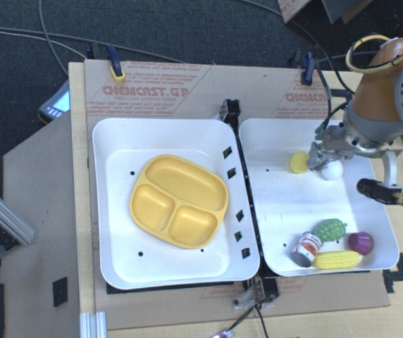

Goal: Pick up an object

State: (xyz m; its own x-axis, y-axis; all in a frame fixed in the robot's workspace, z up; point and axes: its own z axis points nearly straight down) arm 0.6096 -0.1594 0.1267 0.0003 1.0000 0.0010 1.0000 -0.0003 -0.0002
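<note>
Reaching in from the right over the right bin [272, 189], with the gripper [323, 160] hanging low near the far side, just beside a yellow ball [299, 163] and touching or overlapping a white ball [331, 170]. Impossible to tell how the gripper is set, or whether anything is caught in it. Lying together along the near edge: a green toy [330, 229], a purple toy [360, 243], a corn cob [338, 260] and a small can [307, 246]. Sitting in the left bin [110, 189]: a yellow divided plate [179, 201].
</note>
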